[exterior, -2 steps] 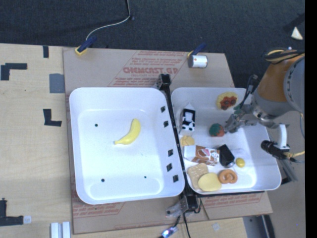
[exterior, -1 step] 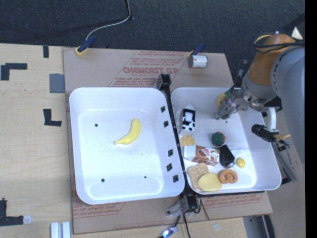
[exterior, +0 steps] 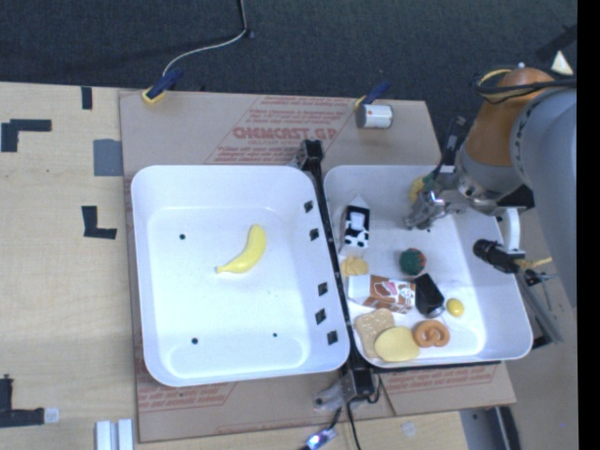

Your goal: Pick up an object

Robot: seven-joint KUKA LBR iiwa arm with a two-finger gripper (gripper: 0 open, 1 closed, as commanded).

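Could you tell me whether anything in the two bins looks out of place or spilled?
Nothing looks spilled or damaged. The one oddity: the banana lies alone in the left bin, while every other item is crowded into the right bin.

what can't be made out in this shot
- End effector, camera view: too small and blurred to tell whether it is open or shut.
- Arm: cut off by the right edge.
- Small yellow thing in the right bin: partly hidden by the end effector.
- Flat printed packet: print too small to read.
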